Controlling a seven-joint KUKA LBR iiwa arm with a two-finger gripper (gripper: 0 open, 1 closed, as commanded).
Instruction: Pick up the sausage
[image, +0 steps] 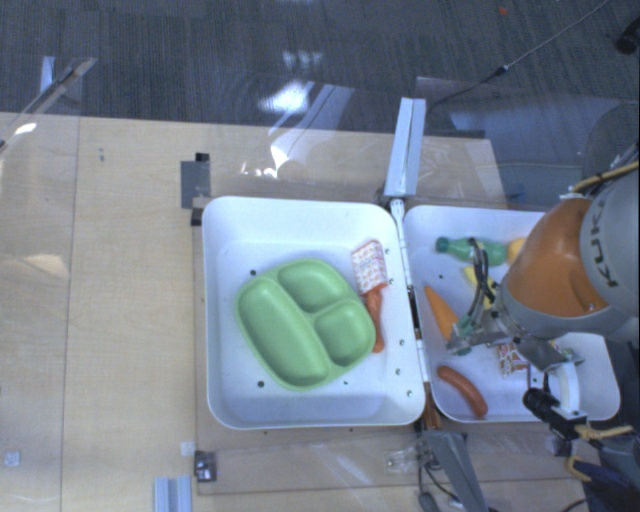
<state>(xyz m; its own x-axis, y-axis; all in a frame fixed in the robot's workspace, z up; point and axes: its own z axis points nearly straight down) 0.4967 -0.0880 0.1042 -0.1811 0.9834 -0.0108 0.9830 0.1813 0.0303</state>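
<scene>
Your sausage (463, 390) lies in the right bin (600, 400), close to its near edge and toward the wall it shares with the left bin (300, 410). It rests free on the bin floor with nothing gripping it. The claw (470, 335) hangs over the middle of the right bin, just beyond the sausage and beside the carrot (440, 312); you cannot tell from this angle whether it is released or clenched, because the arm's orange band (555, 265) and wrist crowd it.

Watch the neighbours. The carrot sits just beside the claw and is similar in shape and colour to the sausage, so a descent from here could land on the wrong item. The sausage also lies slantwise near the bin's near-left corner, so a misaligned approach could nudge it against the wall or roll it away instead of catching it. A green bottle (462, 246) lies at the far edge, well clear. In the left bin, the green divided plate (305, 320) and a packet (368, 265) are not at risk.
</scene>
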